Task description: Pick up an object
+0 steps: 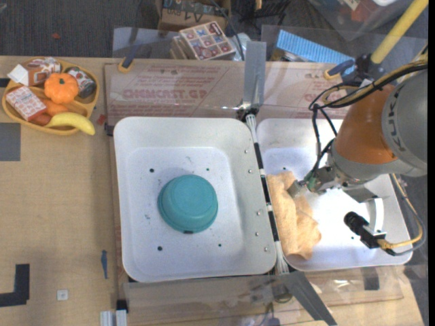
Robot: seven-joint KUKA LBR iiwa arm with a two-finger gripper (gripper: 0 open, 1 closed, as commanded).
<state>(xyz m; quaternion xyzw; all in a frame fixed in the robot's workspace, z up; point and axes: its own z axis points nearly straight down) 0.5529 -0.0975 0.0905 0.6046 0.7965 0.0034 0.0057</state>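
A: Start big. What carries it all?

B: Wooden bench (54, 202). 2 shallow white bins sit on it side by side, edges touching. Left bin (136, 136), right bin (326, 246).

A: The arm?

B: Grey arm with an orange band (380, 128). It enters from the right and bends down over the right bin.

A: Contents, left bin?

B: 1 teal bowl (188, 202), upside down, near the middle of the floor and clear of all 4 walls.

A: Right bin?

B: 1 tan-orange cloth (296, 224), crumpled. It lies along the left wall, next to the divider between the bins, and reaches to the near wall. The rest of that bin's floor is bare white.

A: Anything off to the side?

B: Yellow dish (24, 119) at the bench's far left corner, well apart from both bins. Toy food in it: 1 small orange pumpkin (61, 87), 1 banana (71, 121) at the near rim, a few small printed cartons.

A: Now the gripper.

B: Gripper (301, 187) is low in the right bin, at the upper right edge of the cloth. It looks to be touching the fabric there.

A: Jaws wide or narrow?

B: Cannot tell. The tip is small and blurred against the cloth. Nothing is seen lifted; the cloth lies on the bin floor.
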